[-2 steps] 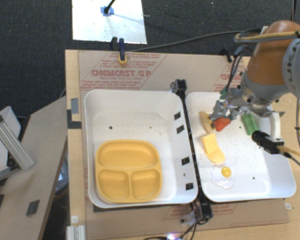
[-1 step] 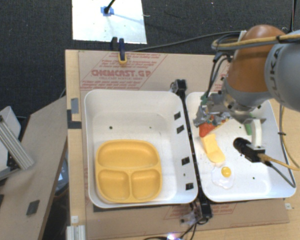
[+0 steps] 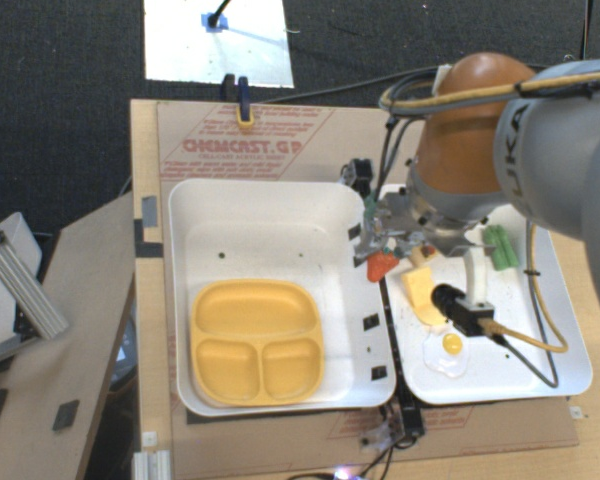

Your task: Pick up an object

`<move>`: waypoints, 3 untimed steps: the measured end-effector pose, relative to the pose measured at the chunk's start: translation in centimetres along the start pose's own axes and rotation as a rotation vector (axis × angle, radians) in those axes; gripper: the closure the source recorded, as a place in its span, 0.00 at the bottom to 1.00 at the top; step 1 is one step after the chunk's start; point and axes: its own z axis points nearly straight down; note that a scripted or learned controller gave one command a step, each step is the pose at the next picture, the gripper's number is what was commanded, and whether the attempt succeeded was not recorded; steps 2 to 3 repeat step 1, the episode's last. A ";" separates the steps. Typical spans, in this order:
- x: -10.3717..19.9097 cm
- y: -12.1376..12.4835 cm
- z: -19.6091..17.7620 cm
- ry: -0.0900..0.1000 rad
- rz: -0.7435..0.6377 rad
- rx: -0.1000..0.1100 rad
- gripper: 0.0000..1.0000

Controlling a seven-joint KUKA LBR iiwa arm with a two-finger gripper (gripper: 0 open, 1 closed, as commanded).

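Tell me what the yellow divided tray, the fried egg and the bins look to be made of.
Yellow divided tray: likely moulded plastic, matte, with smooth rounded compartment walls. Fried egg: apparently a plastic or rubber toy, its white glossy and flat, the yolk a neat dome. Left bin and right bin: probably thin formed plastic, white, with softly curved rims.

The bench [image 3: 145, 298] is a pale wooden board, its top covered by a brown sheet printed CHEMCAST GP [image 3: 242, 138]. Two shallow white bins rest on it side by side: the right bin [image 3: 570, 363] sits under the gripper [image 3: 392, 243], the left bin [image 3: 230, 203] just beside it.
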 end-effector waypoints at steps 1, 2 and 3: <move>5.0 -1.7 -0.5 0.000 0.001 0.001 1.00; 5.0 -1.7 -0.5 0.000 0.001 0.001 1.00; 5.0 -1.7 -0.5 0.000 0.001 0.001 1.00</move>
